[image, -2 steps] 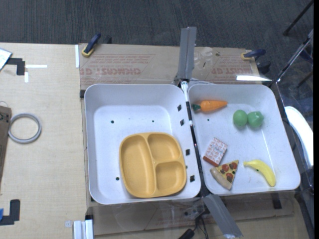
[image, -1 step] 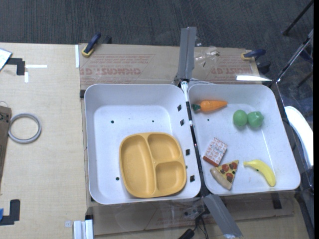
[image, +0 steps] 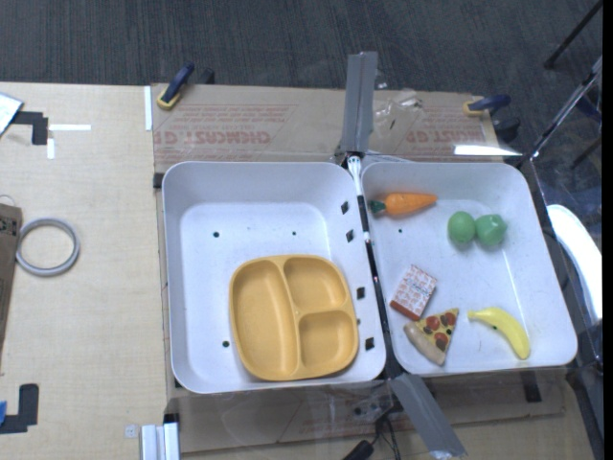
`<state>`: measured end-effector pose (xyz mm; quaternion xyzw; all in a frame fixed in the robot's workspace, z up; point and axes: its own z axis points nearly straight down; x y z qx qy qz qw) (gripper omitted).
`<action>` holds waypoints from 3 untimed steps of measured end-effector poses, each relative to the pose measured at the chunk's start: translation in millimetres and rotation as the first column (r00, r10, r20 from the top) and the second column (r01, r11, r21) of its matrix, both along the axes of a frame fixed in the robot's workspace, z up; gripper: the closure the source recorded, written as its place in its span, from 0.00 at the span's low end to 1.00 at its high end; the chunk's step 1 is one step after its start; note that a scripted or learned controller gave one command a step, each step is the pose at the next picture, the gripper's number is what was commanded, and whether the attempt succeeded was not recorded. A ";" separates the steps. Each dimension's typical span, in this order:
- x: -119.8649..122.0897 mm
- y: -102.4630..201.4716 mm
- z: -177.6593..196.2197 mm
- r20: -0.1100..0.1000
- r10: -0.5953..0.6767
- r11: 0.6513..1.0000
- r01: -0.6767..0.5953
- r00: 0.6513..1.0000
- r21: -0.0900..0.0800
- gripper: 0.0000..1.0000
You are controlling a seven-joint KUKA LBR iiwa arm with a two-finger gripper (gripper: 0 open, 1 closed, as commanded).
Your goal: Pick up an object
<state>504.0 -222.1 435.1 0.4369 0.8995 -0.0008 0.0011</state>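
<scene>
Right bin [image: 536,209], carrot [image: 406,203], green fruit [image: 476,229], banana [image: 502,329]

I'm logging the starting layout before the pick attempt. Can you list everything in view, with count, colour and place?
bins: 2, white, side by side on the bench
divided plate: 1, yellow, left bin, toward its near right
carrot: 1, orange with green tip, right bin, far left corner
round fruits: 2, green, touching, right bin, far side
small box: 1, red and white, right bin, near left
pizza slice: 1, tan with red spots, right bin, near edge
banana: 1, yellow, right bin, near right
tape roll: 1, grey, bench left of the bins
clamps: 2, blue and yellow, far cardboard edge
</scene>
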 end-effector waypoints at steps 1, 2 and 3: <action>1.8 -0.2 8.9 0.002 0.002 1.000 -0.002 1.000 -0.002 1.00; -25.2 -0.1 -73.3 -0.001 0.105 0.994 -0.105 0.994 0.001 1.00; -24.8 0.1 6.9 0.000 0.219 0.976 -0.219 0.976 0.000 1.00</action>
